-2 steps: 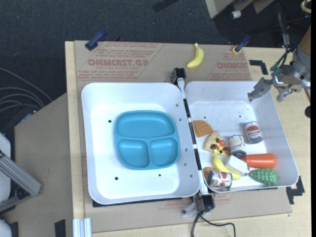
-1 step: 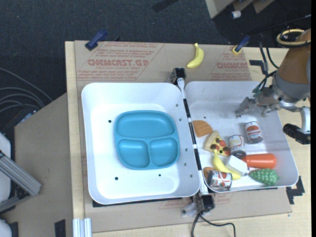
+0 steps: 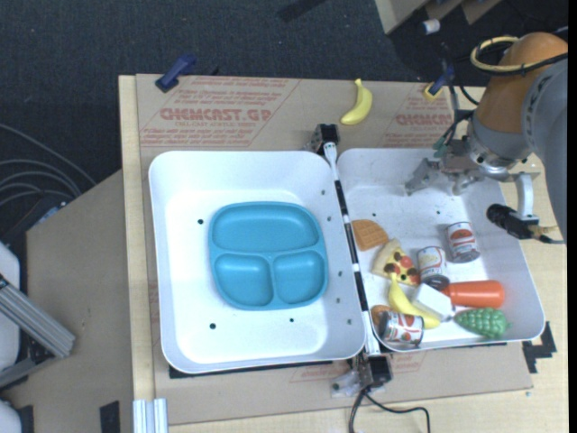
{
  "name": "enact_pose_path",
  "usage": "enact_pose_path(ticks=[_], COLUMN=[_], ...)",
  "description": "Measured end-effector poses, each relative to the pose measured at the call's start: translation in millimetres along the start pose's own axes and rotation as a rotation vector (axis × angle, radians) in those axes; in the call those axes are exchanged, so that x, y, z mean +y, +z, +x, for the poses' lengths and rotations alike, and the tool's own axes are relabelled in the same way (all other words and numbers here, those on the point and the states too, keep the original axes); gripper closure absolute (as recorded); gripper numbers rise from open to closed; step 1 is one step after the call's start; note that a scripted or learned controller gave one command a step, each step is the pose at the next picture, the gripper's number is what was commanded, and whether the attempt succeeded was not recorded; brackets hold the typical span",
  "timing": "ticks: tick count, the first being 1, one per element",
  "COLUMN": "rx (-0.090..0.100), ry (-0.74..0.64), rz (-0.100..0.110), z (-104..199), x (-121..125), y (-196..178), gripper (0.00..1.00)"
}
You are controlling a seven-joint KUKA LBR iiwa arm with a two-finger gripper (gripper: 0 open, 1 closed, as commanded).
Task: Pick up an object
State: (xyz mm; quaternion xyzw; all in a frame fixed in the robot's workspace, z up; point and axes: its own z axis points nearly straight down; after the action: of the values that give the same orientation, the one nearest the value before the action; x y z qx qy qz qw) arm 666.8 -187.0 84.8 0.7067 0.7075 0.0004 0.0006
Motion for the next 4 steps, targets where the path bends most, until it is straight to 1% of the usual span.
enact_pose_path(ticks=[1, 2, 3, 4], rx=[-0.002, -0.002, -0.003, -0.003], ry=[-0.002, -0.002, -0.003, -0.003], rz=[-0.003, -0.002, -0.005, -0.004], z=[0, 0, 0, 1], x=[1, 1, 2, 2], y=[-11, -11, -21, -21], gripper=[1.0, 0.0, 1.0, 0.0])
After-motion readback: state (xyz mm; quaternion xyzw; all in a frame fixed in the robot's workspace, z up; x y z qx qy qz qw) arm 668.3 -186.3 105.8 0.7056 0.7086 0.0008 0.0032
